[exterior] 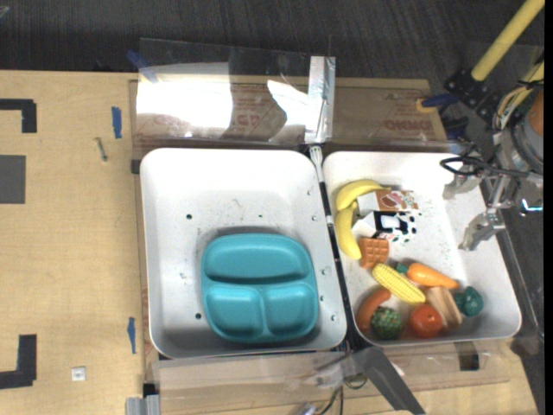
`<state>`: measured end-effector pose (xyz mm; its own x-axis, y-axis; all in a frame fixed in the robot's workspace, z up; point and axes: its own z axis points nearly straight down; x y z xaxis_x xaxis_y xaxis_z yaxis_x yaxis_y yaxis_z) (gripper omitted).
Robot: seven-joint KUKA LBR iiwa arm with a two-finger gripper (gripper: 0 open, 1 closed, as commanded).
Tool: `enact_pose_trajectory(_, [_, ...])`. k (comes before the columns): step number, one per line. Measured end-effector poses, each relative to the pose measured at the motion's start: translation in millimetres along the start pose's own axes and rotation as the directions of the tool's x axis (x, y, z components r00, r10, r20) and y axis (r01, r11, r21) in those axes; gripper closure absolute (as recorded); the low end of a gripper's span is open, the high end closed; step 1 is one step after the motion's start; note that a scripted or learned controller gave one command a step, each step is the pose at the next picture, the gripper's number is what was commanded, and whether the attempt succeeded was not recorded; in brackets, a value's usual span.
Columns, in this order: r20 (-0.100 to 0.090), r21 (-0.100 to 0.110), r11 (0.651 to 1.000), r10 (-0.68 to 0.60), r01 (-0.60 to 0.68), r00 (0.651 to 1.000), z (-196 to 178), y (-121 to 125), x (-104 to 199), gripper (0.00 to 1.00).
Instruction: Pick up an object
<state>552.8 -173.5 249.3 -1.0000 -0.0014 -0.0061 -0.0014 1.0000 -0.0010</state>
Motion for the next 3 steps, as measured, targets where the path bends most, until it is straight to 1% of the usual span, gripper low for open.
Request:
enact_pose_trajectory(1, [-0.008, -0.002, 1.000, 0.029, -0.029, 1.000, 79, 17, 58, 0.00])
enact_pose_trajectory(2, [0.005, 0.001, 0.997, 0.076, -0.076, 0.997, 153, 50, 69, 0.00])
enact_pose_trajectory(3, [0.005, 0.000, 0.994, 0.107, -0.107, 0.994, 161, 38, 20, 0.00])
